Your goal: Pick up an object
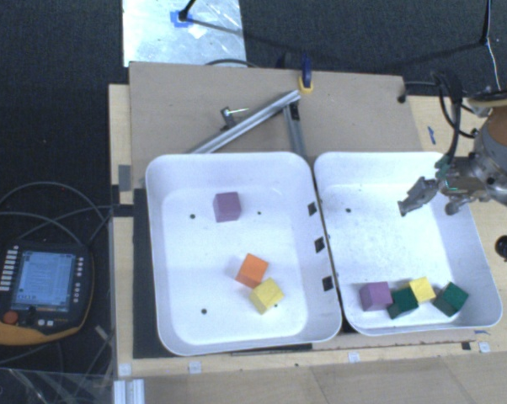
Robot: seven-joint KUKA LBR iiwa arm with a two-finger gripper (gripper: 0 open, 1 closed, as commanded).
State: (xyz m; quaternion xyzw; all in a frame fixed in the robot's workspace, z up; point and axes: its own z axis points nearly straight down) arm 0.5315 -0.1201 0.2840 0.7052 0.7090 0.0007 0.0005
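My gripper [428, 206] hangs over the upper right part of the right bin [354, 175], open, with nothing between its fingers. Along that bin's front wall lie a purple cube [375, 295], a dark green cube [402, 301], a yellow cube [421, 289] and a green cube [450, 298], all well below the gripper in the view. The left bin [165, 251] holds a purple cube [226, 206] near its back, plus an orange cube [252, 269] touching a yellow cube [267, 295] near its middle.
A metal bar [245, 123] lies on the brown board behind the bins. A teach pendant [39, 289] with its cables sits on the floor at the left. Black cables [447, 112] run by the arm at the right.
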